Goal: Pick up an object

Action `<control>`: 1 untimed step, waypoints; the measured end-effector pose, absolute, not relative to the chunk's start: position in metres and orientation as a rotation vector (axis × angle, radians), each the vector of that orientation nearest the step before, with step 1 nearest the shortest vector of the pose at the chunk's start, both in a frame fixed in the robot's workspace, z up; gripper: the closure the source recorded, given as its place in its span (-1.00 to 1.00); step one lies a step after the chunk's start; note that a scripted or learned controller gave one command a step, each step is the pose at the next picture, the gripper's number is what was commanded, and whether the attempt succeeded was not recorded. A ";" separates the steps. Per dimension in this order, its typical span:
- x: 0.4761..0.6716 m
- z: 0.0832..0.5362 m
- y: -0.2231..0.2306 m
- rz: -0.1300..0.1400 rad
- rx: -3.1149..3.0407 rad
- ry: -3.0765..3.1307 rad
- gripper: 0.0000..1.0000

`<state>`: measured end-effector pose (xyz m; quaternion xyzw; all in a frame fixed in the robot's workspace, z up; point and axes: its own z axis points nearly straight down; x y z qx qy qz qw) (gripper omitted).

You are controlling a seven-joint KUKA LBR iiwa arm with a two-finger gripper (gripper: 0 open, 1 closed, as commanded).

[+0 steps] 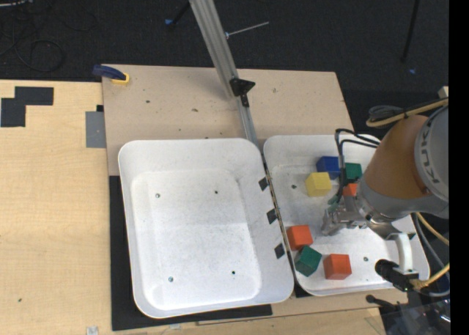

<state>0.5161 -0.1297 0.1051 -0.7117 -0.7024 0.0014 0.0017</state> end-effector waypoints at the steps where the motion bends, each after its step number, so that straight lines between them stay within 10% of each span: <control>1: 0.515 0.167 -0.128 -0.003 -2.222 -2.224 1.00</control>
